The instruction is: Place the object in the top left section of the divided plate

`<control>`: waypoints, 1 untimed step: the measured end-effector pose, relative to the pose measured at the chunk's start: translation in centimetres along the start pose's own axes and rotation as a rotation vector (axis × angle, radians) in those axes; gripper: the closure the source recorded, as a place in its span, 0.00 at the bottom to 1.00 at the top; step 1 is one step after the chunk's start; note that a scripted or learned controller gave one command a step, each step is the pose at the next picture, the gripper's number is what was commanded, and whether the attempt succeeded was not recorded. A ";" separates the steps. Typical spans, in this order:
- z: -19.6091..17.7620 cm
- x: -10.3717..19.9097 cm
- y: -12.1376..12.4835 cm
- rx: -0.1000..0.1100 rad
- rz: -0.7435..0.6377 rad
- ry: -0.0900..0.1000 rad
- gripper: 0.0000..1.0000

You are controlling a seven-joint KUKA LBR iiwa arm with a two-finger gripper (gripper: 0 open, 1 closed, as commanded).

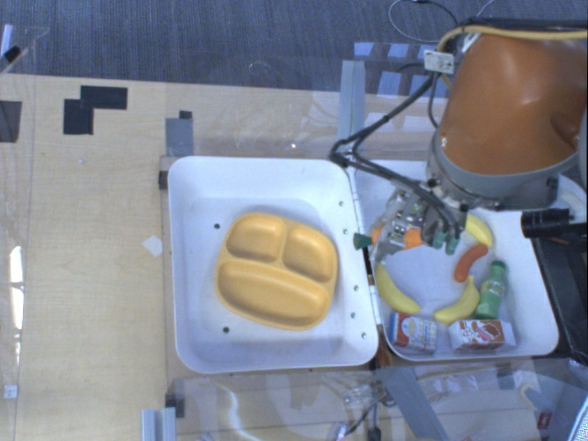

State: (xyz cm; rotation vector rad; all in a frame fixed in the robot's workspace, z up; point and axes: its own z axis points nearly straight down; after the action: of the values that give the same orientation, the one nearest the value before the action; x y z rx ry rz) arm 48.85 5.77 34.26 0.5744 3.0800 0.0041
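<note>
One small orange object (pixel 413 238) sits under the gripper (pixel 410 229), whose grip I cannot tell.

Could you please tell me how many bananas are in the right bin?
3: one banana at the bin's left, one near the green bottle, one partly under the arm. More may be hidden there.

We see a bright, even light from above. The two white bins (pixel 188 274) are nearly washed out, and the yellow plate (pixel 276 269) throws only a soft, short shadow below it. A clear sheet over the tabletop (pixel 83 274) gives pale reflections at the left edge and along the bottom. The orange band (pixel 514 90) of the arm carries a faint shine. The picture is a little soft and grainy; small things in the right bin have unsharp edges.
</note>
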 end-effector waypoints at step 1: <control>-4.3 -1.3 -3.2 -0.002 -0.281 -0.008 1.00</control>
State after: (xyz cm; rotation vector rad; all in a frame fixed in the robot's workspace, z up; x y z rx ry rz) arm 48.92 2.34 38.56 0.1374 3.1215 0.0033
